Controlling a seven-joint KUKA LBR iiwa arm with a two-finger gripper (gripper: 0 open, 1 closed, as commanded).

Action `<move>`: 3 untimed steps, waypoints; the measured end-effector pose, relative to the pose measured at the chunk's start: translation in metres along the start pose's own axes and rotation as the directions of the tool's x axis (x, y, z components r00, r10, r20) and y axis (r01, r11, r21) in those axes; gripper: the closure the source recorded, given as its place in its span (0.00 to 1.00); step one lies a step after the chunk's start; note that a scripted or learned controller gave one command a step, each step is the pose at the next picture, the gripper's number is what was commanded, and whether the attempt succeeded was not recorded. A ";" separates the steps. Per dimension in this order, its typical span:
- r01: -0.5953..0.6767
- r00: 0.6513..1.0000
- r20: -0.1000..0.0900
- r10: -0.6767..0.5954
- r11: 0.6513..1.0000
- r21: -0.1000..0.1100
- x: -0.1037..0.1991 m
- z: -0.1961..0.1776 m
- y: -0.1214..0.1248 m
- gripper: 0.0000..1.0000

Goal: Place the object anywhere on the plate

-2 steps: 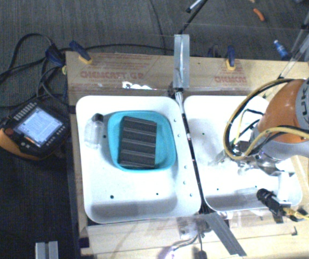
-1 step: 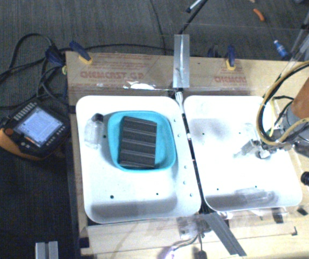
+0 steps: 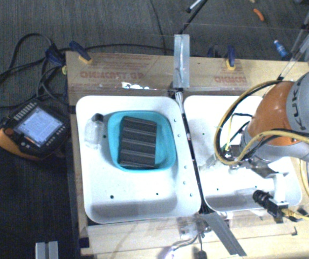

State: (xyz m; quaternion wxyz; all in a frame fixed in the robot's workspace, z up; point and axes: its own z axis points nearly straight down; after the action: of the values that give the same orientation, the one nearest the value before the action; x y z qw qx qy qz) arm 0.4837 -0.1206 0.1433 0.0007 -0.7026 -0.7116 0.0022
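Note:
A blue square plate (image 3: 165, 144) lies in the left bin (image 3: 132, 206). On its middle rests a dark grey ribbed block (image 3: 138, 141), lying flat and well inside the rim. My gripper (image 3: 228, 163) hangs low over the right bin (image 3: 219, 193), far to the right of the plate, mostly hidden under the wrist and its yellow cables. I see nothing held at it.
A small clear bottle with a black cap (image 3: 94, 129) lies in the left bin, touching the plate's left edge. A metal post (image 3: 181, 69) stands at the back between the bins. A handheld control pad (image 3: 35, 128) sits off the bench to the left.

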 end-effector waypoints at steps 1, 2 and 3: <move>0.243 0.970 0.000 -0.243 0.970 -0.002 -0.057 -0.070 -0.001 0.00; 0.162 0.987 0.009 -0.162 0.987 -0.009 -0.001 0.002 0.000 0.00; 0.449 0.893 0.002 -0.449 0.893 -0.003 -0.068 -0.088 -0.001 0.00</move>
State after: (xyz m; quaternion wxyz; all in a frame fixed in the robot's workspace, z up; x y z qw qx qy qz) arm 0.4838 -0.1885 0.2316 -0.0004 -0.5194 -0.8546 0.0012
